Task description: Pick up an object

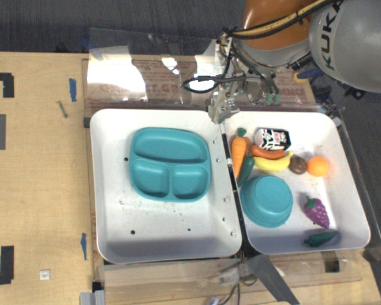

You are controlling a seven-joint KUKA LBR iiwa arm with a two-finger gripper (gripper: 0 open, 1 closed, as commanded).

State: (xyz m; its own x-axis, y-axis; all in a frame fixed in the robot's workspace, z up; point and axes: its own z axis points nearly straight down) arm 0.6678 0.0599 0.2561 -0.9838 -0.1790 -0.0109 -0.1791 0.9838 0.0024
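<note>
**A:** Where is the claw now, and does it hold something?

**B:** It hangs over the far rim, just where the two bins meet. I see nothing in it. Whether it is open or closed I cannot tell, because the wrist and cables cover it from this angle.

**A:** What is closest to it?

**B:** Just below it and a little to the right lies the carrot, against the inner wall of the right bin. Beside the carrot, further right of the claw, are a small black-and-white packet and under it a banana. Further out lie a brown round thing and an orange. The teal bowl, the purple grapes and a dark green piece are the farthest, toward the near rim.

**A:** And on the other side?

**B:** Below and left of the claw sits a teal divided plate, alone in the left bin.

**A:** So which step is this?

**B:** I judge it the approach — no object is picked yet. The next move calls for choosing one thing, probably the carrot as the nearest. The claw must go right and down over it, open wide enough, and keep clear of the bin wall and the banana.
</note>
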